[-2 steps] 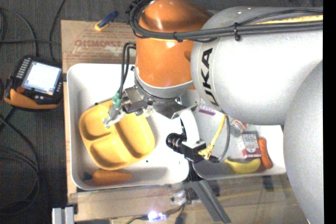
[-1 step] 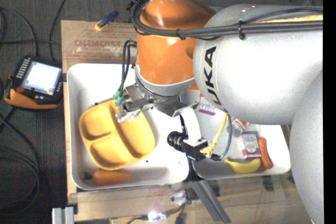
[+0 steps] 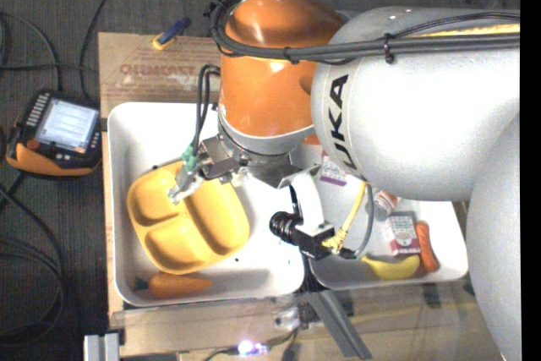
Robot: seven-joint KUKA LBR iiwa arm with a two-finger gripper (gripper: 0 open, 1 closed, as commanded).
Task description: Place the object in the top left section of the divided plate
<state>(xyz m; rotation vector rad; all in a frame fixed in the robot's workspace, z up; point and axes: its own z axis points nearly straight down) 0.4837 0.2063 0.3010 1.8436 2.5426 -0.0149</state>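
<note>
arm (image 3: 380, 89): comes in from your right and covers most of the upper middle; the orange band sits over the far rim of the left bin.
gripper (image 3: 188, 177): low over the upper edge of the divided plate, near its top left section; cables and a green connector crowd it.
gripper state: you can't tell, the wrist and cables hide the tips.
object: you can't make out anything between the tips; which item is meant is not clear from here.
divided plate (image 3: 190, 224): yellow, in the left bin, tilted relative to the bin walls; the lower two sections are in plain sight, the upper edge is partly under the gripper.
left bin (image 3: 122, 182): white; bare floor shows along the left wall and to the right of the plate.
carrot (image 3: 177, 284): orange, lying along the near wall of the left bin, just below the plate, close to its rim.
right bin (image 3: 448, 266): mostly under the arm; only the near part is open to you.
banana (image 3: 393, 266): yellow, at the near rim of the right bin.
small carton (image 3: 401, 232): just above the banana, an orange stick-shaped item beside it on the right.
teach pendant (image 3: 55, 135): on the floor, left of the bench, apart from the bins.
cardboard (image 3: 152, 68): beyond the left bin, with a blue and yellow item on its far edge.
</note>
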